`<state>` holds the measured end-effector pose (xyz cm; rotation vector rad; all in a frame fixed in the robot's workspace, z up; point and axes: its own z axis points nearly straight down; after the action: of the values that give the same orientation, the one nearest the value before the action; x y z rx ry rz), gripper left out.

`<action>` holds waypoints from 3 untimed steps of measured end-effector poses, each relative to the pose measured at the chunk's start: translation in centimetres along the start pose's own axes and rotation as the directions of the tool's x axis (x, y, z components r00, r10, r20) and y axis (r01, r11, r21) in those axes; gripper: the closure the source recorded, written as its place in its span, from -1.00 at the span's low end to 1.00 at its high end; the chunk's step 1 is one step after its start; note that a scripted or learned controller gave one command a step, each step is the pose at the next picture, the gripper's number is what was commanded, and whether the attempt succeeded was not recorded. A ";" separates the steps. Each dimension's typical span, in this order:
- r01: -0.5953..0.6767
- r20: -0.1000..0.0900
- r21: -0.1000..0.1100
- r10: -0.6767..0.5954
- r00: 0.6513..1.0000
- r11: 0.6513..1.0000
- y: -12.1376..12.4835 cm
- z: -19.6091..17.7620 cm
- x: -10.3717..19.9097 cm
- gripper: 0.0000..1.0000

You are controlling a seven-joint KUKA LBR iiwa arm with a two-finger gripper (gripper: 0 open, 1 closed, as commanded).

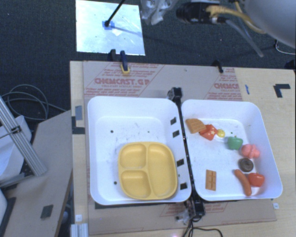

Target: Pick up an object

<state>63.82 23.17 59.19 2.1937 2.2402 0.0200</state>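
The right bin (pixel 266 139) holds several toy foods: an orange waffle piece (pixel 195 125), a red piece (pixel 209 132), a small yellow piece (pixel 221 134), a green pepper (pixel 234 142), a pink item (pixel 250 151), a brown disc (pixel 245 165), a sausage (pixel 242 182), a red tomato (pixel 256 179) and a tan wafer (pixel 211 179). A yellow divided plate (pixel 148 170) lies in the left bin (pixel 104 139). My gripper (pixel 155 11) is blurred at the top edge, high and far behind both bins, well away from every object.
A shiny metal sheet (pixel 110 28) lies on the dark floor behind the bench. A yellow clamp (pixel 125 65) sits at the board's back edge. A metal bar (pixel 21 136) and cables (pixel 27 99) are at the left.
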 end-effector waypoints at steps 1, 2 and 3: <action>0.003 0.000 -0.002 -0.003 1.000 1.000 0.0 -1.1 0.0 1.00; 0.006 0.000 -0.004 -0.006 1.000 1.000 0.0 -2.2 0.0 1.00; 0.007 0.000 -0.003 -0.007 1.000 1.000 0.0 -2.2 0.0 -1.00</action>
<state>63.80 23.20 61.39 2.1844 2.2460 0.0241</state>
